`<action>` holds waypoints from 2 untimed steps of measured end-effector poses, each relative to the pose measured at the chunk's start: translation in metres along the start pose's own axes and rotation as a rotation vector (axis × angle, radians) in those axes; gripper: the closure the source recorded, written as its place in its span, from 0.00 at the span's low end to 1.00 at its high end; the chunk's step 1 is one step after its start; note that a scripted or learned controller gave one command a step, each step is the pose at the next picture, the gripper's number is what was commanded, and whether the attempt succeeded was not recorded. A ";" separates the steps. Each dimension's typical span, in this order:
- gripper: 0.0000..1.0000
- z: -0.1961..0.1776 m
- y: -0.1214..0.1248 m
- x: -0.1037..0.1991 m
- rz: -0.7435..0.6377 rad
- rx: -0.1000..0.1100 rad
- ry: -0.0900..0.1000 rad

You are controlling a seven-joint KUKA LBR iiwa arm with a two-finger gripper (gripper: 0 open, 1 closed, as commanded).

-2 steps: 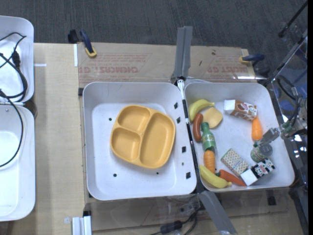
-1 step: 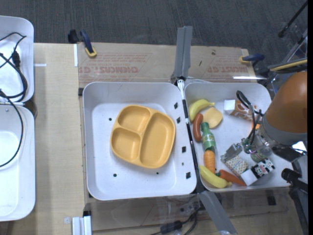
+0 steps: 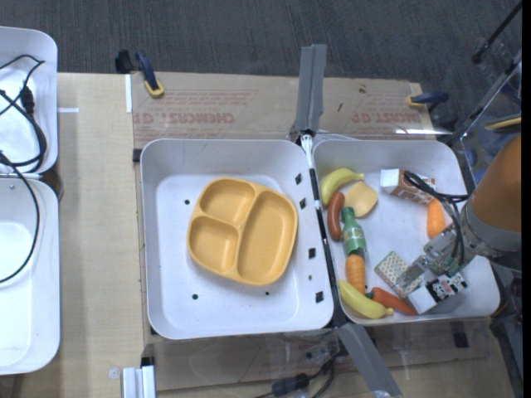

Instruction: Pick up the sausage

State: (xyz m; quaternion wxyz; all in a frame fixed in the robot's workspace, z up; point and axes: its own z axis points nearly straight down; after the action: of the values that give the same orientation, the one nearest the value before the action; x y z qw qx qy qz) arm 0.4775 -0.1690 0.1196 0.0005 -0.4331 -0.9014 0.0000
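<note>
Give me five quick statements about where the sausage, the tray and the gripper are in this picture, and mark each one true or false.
1. The sausage lies in the right bin. True.
2. The yellow divided tray sits in the right bin. False: it is in the left bin.
3. The sausage lies close beside the green bottle. True.
4. The gripper is over the sausage. False: it is near the bin's lower right, by a grey patterned box.
5. Two bananas are in the left bin. False: both bananas lie in the right bin.
</note>
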 end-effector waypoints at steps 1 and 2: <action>0.00 0.029 0.077 0.003 0.040 0.000 0.000; 1.00 0.020 0.076 0.002 0.043 0.000 -0.001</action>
State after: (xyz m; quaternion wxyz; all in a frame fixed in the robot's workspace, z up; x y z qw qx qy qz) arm 0.5356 -0.1195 0.0997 0.0002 -0.4525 -0.8918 -0.0001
